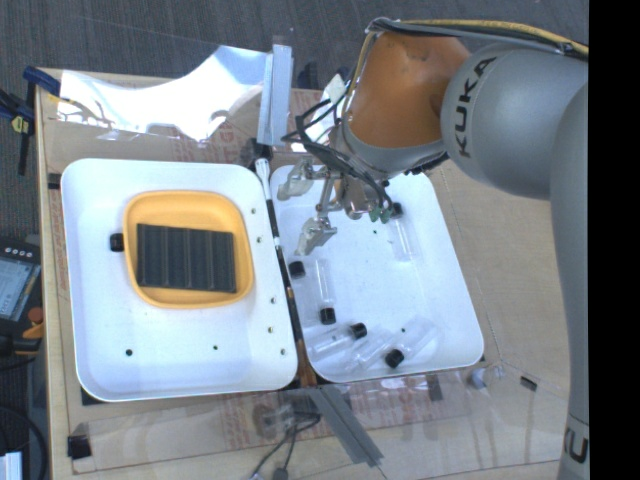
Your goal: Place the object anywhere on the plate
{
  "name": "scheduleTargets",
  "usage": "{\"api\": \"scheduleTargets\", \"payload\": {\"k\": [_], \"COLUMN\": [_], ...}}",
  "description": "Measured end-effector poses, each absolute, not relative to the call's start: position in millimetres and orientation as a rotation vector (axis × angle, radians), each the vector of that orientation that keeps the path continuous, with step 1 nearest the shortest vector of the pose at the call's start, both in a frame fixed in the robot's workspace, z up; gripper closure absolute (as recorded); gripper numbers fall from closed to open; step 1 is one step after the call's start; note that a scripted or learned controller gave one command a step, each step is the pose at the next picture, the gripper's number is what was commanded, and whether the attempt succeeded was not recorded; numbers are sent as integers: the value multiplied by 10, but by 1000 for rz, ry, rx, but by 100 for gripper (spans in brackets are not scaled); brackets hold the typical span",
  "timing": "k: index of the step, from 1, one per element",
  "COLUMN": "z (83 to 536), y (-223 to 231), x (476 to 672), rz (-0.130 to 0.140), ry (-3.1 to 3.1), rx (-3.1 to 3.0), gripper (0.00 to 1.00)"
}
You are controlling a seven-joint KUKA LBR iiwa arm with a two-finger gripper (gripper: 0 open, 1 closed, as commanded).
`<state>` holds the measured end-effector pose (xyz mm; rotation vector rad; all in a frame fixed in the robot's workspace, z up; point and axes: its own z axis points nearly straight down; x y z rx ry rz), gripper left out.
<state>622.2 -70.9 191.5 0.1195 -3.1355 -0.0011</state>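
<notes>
plate [186,213]: yellow, in left bin [90,348], well left of pincer | pincer [318,230]: over right bin [450,268], grip state cannot tell | object: likely a clear vial [322,280] just below pincer, long axis running toward the camera

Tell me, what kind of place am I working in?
Likely a robotics lab bench: a KUKA arm with its claw over two white bins, clear vials inside one.
</notes>
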Motion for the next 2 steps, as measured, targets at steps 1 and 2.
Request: {"api": "scheduleTargets", "payload": {"k": [1, 2], "z": [1929, 2155], "y": [-311, -790], "x": [6345, 6463], "rz": [0, 0], "ry": [-3073, -3054], "rx": [671, 748], "gripper": [0, 0]}}
